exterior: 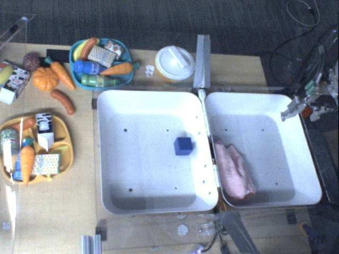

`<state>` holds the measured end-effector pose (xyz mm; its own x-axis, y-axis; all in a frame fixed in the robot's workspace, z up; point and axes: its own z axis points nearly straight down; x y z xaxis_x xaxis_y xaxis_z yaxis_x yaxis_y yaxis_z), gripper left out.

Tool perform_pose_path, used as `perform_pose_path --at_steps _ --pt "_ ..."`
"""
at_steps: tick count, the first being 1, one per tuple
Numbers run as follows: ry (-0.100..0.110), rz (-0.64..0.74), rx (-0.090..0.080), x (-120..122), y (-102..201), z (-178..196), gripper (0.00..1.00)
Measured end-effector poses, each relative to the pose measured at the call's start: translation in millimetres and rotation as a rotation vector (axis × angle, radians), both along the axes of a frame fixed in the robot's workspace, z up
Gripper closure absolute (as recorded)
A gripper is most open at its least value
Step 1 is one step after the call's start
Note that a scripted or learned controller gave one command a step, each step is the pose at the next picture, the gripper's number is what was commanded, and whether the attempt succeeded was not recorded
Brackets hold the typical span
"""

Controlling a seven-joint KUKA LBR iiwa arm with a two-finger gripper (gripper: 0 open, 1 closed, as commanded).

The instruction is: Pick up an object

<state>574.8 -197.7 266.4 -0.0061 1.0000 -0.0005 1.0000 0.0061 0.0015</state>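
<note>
A small blue cube (183, 145) rests near the middle of the left white bin (114, 194). A crumpled pink cloth (233, 169) lies against the left wall of the right white bin (302, 189), toward its front. My gripper (294, 108) hangs at the far right, over the back right corner of the right bin, well away from both the cube and the cloth. Nothing is seen held in it.
Left of the bins, a blue bowl (79, 78) and a yellow plate (64, 157) hold toy food, with loose toy carrots and a sausage (63, 101) beside them. A white lidded container (175, 62) stands behind the left bin. Cables lie at the right.
</note>
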Motion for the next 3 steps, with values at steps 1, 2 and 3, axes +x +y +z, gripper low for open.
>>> perform_pose_path --at_steps 1,2,3 --pt "0.002 -0.005 0.001 -41 -8 -115 0.0" --pt "0.0 0.002 0.001 -87 -8 -75 0.0" --pt "-0.001 0.036 0.0 -69 49 -166 0.0"
